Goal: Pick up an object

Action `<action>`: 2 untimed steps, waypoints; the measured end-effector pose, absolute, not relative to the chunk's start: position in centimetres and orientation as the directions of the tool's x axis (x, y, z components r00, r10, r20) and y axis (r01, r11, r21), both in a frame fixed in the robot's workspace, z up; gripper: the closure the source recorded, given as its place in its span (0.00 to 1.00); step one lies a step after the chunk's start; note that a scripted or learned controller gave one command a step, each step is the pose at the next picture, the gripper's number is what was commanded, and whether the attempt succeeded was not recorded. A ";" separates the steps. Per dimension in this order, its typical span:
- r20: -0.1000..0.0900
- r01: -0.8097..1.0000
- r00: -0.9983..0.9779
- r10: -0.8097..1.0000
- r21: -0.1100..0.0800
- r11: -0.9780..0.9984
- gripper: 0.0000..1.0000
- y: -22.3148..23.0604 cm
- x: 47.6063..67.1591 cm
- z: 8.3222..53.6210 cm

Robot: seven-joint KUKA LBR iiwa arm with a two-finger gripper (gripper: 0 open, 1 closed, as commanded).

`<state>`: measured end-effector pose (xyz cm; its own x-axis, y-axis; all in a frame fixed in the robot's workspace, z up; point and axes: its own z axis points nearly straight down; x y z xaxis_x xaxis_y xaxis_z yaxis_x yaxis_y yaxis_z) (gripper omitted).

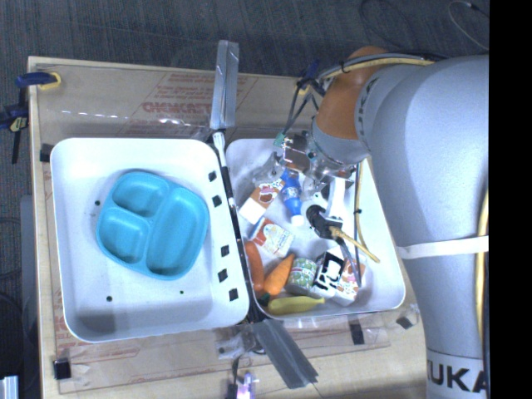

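Observation:
The right bin (384, 285) holds a heap of small items. Among them are a blue bottle (291, 193), a red-and-white pouch (270, 194), a white carton with an orange picture (273, 238), an orange carrot (278, 274), a yellow banana (295, 304), a green-and-white can (303, 274) and a black-and-white packet (331, 274). My gripper (288, 160) hangs low over the far part of this bin, just above the pouch and the blue bottle. The wrist and its fittings hide the fingers.
The left bin (75, 289) holds a blue divided tray (154, 223). A raised divider with black clips (223, 223) separates the two bins. The grey arm (424, 165) covers the right side of the right bin. A second orange piece (253, 263) lies against the divider.

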<state>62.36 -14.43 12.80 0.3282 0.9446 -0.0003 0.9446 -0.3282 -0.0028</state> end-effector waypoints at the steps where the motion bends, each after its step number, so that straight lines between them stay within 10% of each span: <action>1: 0.001 0.976 0.220 0.976 -0.001 -0.220 0.00 -19.0 64.3 9.6; 2: 0.000 0.977 0.211 0.977 -0.001 -0.211 1.00 -18.8 64.4 10.8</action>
<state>64.43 -18.80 10.79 0.2115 0.9774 0.0000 0.9774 -0.2115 -0.0009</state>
